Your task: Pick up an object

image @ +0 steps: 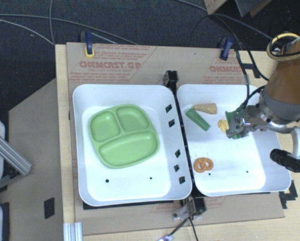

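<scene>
Red print reading "CHEMCAST GP" runs along the brown paper-covered bench board (pixel 112 62), far left of the claw (pixel 234 126).

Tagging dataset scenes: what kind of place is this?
Most likely a robotics lab pick-and-place cell: two white bins clamped to a protective-film-covered board, loose cables across dark carpet, and toy items such as a green divided plate and a pretzel under the gripper.

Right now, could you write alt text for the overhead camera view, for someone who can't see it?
A grey robot arm's gripper hovers over the right white bin, near a small yellow piece, a green block, a tan wedge and a pretzel. The left bin holds a green divided tray.
</scene>
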Tool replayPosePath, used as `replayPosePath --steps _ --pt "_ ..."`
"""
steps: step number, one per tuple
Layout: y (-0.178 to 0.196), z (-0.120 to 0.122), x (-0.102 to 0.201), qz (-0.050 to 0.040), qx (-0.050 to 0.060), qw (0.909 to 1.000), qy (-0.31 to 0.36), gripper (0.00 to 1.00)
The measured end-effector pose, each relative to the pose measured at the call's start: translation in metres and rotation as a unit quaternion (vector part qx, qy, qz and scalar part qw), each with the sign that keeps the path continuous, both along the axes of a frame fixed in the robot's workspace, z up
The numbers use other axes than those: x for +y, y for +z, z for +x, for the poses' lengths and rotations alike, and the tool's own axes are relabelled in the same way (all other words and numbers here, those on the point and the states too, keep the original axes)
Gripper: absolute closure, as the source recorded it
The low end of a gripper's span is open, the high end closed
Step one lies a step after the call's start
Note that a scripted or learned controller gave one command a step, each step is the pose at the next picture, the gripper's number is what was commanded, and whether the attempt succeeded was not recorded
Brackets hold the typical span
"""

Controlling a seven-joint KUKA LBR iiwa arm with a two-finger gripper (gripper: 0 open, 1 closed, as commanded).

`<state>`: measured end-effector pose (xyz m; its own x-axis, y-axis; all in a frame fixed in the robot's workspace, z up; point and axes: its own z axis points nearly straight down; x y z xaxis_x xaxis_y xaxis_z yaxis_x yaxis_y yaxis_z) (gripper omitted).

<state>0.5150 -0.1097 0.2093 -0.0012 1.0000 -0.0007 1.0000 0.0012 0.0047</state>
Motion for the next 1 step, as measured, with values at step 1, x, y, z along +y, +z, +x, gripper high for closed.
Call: replayPosePath --steps 1 --pt "0.0134 -0.0021 0.0556 0.0013 0.001 1.0 0.003 1.0"
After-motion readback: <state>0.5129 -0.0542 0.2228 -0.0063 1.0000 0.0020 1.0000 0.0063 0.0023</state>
